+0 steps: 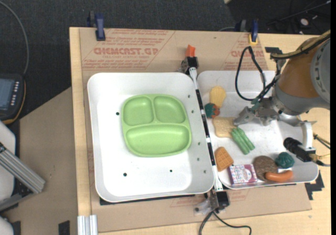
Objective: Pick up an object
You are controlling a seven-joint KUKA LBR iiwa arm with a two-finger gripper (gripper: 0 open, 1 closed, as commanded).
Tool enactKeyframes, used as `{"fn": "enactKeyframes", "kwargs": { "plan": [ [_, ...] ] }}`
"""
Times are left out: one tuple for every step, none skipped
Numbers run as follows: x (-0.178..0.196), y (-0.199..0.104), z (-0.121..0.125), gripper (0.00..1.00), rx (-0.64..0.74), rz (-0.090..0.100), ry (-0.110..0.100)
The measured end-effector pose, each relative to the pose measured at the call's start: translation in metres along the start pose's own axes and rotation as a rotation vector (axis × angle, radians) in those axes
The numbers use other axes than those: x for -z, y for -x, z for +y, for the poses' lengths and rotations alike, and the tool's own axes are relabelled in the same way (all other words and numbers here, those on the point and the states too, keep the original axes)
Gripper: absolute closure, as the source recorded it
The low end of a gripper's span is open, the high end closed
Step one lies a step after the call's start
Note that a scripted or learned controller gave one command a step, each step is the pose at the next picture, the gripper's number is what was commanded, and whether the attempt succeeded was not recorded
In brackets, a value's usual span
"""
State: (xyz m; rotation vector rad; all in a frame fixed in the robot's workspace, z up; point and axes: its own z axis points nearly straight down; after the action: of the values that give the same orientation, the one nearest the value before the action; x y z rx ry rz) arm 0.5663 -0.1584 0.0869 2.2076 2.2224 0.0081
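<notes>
The gripper (pixel 251 117) is down in the right bin (pixel 233 77), low over the bare floor between the toy food items, w/ the grey arm (pixel 304 79) coming in from the right; can't tell if its fingers are spread or pressed together, & nothing shows pinched between them, so I'd judge this as the approach/descent step, grasp not yet made. Nearest candidate is the green pickle-like piece (pixel 243 140), lying slanted just below & left of the gripper; a tan cracker piece (pixel 223 127) sits just beside it to the left, touching or nearly so. Other objs: a yellow piece (pixel 217 95) & a small green-red ball (pixel 211 109) near the divider wall; an orange waffle piece (pixel 223 158), a pink box (pixel 242 174), a brown cookie (pixel 265 164), a red sausage (pixel 279 176) & a dark green piece (pixel 285 160) crowded along the near rim. Next move prob. calls for shifting a bit down-left, lining the fingers across the pickle's narrow side, then closing & lifting straight up. Room: open floor around the gripper is decent, esp. toward the far rim; the near rim is cluttered, so a grasp there risks nudging neighbours. The black cable (pixel 242 68) loops over the far part of the bin. The left bin (pixel 105 139) holds a green divided plate (pixel 156 125), w/ plenty of bare floor around it
</notes>
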Motion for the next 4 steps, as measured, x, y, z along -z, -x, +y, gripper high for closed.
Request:
{"fn": "enactKeyframes", "kwargs": {
  "plan": [
    [0.001, -0.018, -0.054, 0.00, -0.009, 0.001, -0.003],
    [0.000, 0.049, 0.002, 0.00, -0.007, -0.002, -0.001],
    [0.001, -0.018, -0.028, 0.00, -0.004, 0.002, -0.004],
    [-0.002, -0.012, 0.092, 0.00, 0.001, 0.001, -0.013]
  ]
}}
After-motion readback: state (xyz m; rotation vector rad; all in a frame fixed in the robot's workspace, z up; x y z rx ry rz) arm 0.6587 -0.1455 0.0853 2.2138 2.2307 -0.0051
